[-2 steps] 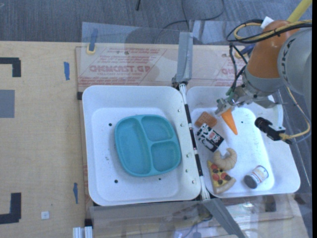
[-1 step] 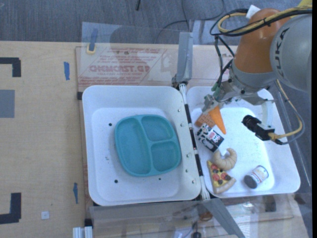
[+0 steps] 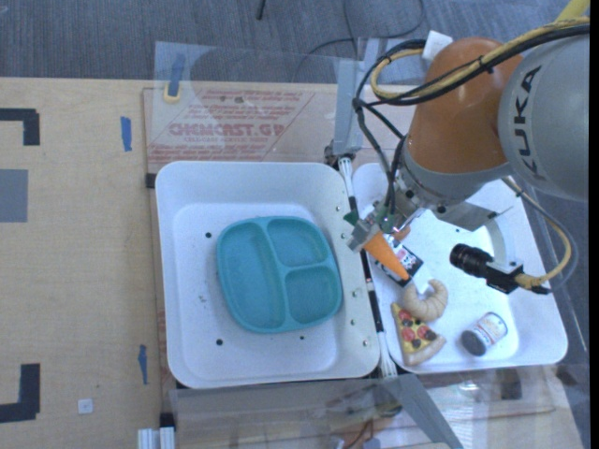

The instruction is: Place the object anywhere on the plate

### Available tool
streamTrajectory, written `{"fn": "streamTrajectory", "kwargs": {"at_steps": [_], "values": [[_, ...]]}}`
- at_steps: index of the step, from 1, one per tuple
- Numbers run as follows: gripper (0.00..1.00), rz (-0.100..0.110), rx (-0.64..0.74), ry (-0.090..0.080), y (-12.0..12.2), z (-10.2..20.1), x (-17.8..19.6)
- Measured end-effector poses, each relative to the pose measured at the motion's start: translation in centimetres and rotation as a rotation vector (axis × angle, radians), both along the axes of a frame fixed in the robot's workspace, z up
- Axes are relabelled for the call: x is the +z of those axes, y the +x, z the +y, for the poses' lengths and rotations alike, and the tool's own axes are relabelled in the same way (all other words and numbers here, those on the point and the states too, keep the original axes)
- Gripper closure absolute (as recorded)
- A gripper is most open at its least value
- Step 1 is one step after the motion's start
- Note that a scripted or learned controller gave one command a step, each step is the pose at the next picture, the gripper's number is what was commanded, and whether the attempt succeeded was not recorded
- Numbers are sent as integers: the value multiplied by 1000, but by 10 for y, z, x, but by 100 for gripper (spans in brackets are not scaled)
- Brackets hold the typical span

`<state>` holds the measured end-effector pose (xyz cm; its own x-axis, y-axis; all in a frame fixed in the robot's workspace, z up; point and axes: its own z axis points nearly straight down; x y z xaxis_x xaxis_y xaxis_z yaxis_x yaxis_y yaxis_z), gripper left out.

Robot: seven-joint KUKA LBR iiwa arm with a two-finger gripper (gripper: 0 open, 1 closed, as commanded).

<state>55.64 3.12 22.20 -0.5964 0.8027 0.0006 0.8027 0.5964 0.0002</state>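
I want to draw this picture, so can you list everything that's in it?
left bin: one, white, left on the bench
right bin: one, white, beside it
plate: one, teal, three sections, in the left bin
orange toy: one, orange, right bin, just under the gripper
croissant: one, tan, right bin
pizza slice: one, yellow with red spots, right bin
small jar: one, white, right bin
arm: one, grey and orange, from the right
gripper: one, over the right bin's left side

Plate (image 3: 278, 274) in L bin (image 3: 182, 241); croissant (image 3: 429, 297), pizza slice (image 3: 416, 335), can (image 3: 484, 332) in R bin (image 3: 547, 340).
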Motion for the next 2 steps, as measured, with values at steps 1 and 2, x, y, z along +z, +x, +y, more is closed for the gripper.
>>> {"fn": "streamTrajectory", "kwargs": {"at_steps": [1, 2], "values": [[100, -2, -113, -1, 25, 66, -41], [0, -3, -114, 0, 25, 66, -41]]}}
